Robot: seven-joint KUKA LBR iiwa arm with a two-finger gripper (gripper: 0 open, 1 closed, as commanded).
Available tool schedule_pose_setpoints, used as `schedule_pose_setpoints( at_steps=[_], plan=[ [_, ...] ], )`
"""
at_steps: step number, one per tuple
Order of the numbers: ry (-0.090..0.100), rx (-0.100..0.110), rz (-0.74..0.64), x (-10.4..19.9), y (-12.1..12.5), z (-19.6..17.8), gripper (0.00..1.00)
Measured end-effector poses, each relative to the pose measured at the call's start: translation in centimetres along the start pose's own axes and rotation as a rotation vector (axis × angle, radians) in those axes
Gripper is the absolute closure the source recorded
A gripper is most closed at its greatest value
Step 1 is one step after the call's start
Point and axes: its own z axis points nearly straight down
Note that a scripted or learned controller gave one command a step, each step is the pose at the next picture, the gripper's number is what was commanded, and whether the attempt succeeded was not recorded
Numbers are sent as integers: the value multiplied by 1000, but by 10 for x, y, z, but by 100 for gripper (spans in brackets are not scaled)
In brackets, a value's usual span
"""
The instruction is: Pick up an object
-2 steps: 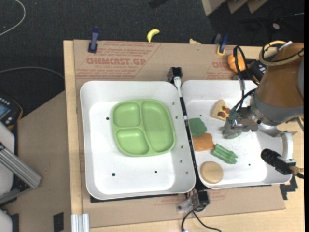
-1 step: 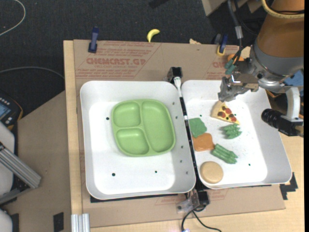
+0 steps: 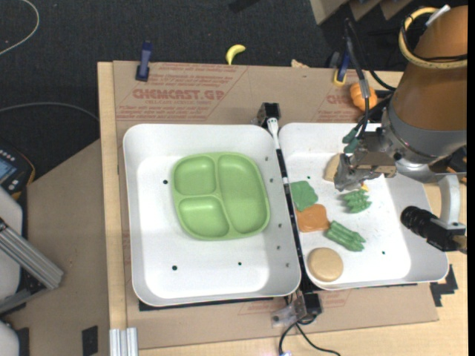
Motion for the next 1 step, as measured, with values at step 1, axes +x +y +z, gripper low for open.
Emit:
schedule_pose_setpoints(
  at_steps=[1],
  plan=[
    [-3, -5, 2, -19, 75, 63, 100]
  ],
)
